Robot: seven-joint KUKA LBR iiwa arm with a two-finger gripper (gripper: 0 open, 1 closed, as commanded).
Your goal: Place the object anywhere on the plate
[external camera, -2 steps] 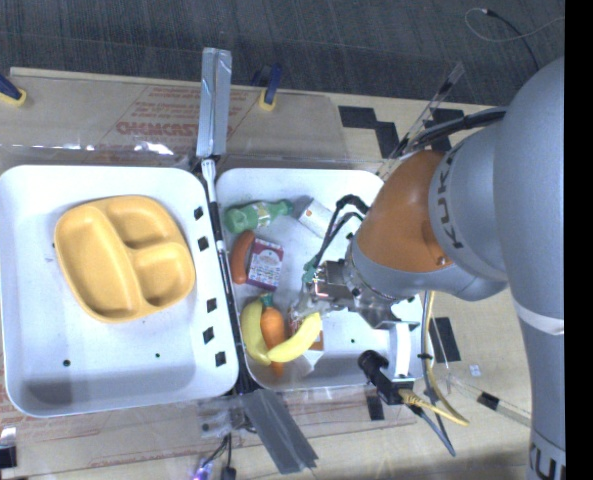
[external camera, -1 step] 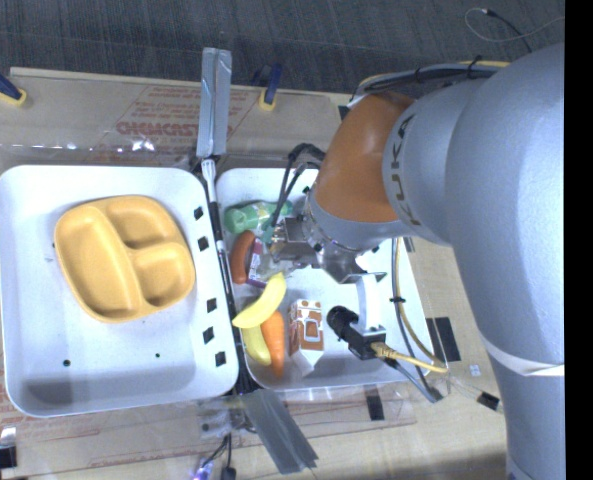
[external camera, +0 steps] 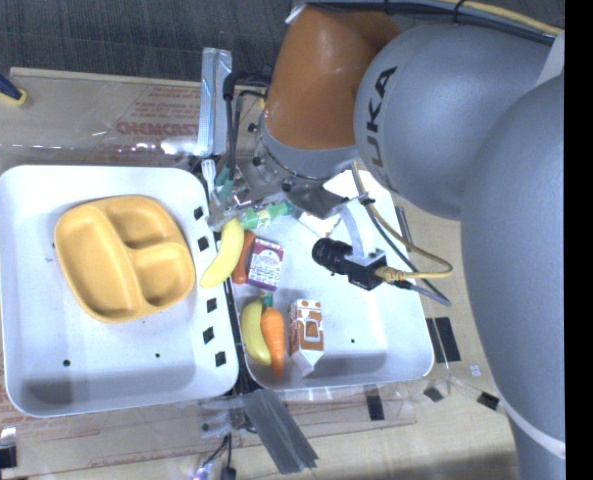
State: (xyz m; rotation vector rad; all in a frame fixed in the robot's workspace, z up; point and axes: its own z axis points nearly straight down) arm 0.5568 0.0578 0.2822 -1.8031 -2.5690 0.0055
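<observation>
The grey arm with its orange band reached in from the right and hung over the far left corner of the right bin (external camera: 406, 353). Its claw (external camera: 238, 190) sat low by the strip where the two bins met, half hidden under the wrist, so I could not tell how it was set or whether it gripped anything.

The yellow plate (external camera: 124, 256), a divided one with three hollows, lay in the left bin (external camera: 36, 368), toward its far side, and nothing rested on it.

A banana (external camera: 224, 253) lay tilted just below the claw, across the inner edge of the right bin, its lower tip over the rim between the bins. Just right of it sat a small red-and-white carton (external camera: 265, 264). Nearer the front of the same bin, a carrot (external camera: 273, 340) lay touching a yellow fruit (external camera: 255, 332) on its left, perhaps a lemon, and a small orange-and-white box (external camera: 307, 332) stood just to its right. A black cylindrical part (external camera: 334, 255) with a cable hung from the arm over the middle of the right bin.
</observation>
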